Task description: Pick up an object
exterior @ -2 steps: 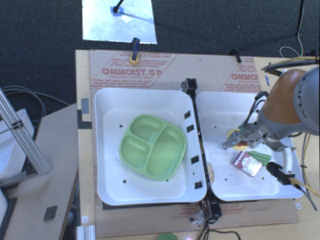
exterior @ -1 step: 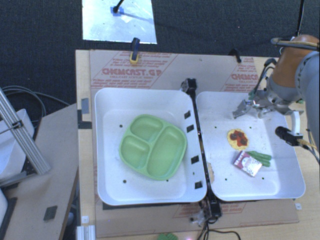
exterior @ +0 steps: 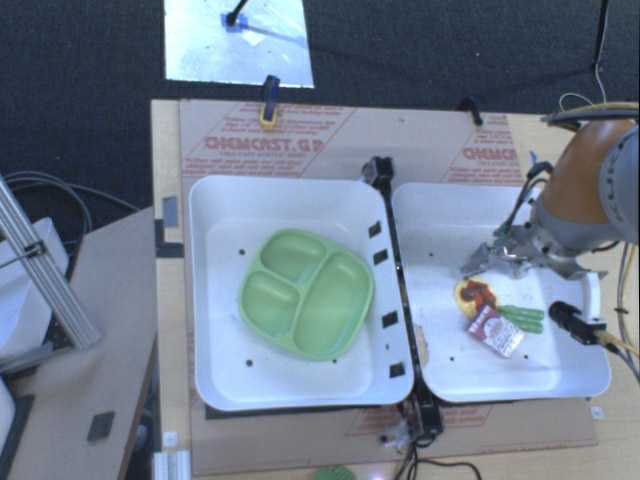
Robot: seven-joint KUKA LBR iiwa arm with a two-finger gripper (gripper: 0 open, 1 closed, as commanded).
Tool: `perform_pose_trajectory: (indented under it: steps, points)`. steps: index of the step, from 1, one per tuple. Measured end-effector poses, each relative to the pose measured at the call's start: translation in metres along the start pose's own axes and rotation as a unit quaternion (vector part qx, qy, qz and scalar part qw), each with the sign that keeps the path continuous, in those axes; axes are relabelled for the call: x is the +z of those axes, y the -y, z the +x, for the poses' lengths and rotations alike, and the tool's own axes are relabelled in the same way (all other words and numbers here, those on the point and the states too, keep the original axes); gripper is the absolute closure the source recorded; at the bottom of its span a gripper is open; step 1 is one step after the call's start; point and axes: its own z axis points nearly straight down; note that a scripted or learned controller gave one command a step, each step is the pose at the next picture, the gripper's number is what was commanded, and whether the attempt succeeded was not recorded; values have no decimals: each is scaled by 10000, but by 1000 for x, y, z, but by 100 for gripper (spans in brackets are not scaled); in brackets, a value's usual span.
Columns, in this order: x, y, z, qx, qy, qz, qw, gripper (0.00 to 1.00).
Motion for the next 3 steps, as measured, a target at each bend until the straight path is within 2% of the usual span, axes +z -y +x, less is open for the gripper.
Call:
perform_pose_trajectory:
  steps: [1, 2, 3]
  points:
    - [1, 45, 50, -26, -8, 8, 10000, 0]
    - [-10, 42, 47, -18, 9, -28, 10000, 100]
    - [-126, 19, 97, -55, 4, -85, 9999, 100]
